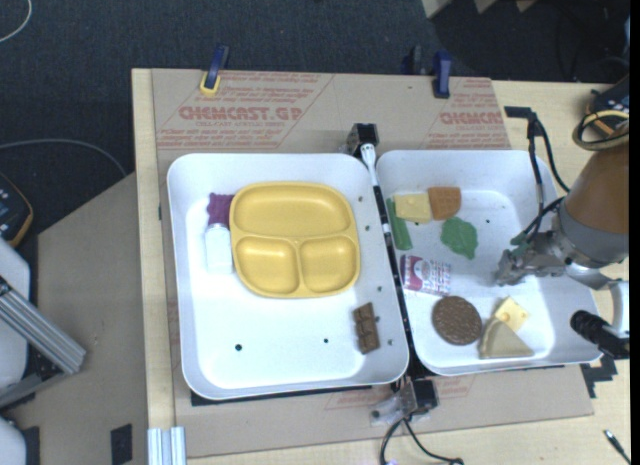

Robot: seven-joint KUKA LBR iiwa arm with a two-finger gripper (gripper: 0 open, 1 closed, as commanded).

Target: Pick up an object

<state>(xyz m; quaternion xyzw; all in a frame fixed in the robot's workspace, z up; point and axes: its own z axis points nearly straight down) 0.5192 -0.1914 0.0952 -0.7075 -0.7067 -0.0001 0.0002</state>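
The grey arm (600,203) reaches in from the right, its hand (512,265) hanging low, pointing left.

cardboard bench top (300,103), blue clamps (441,73), dark carpet (120,13)

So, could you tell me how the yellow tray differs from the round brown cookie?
The yellow tray is far larger than the round brown cookie. The tray is a rounded rectangle split into three compartments; the cookie is a plain flat disc. The tray lies in the left bin, the cookie in the right bin. Both lie flat.
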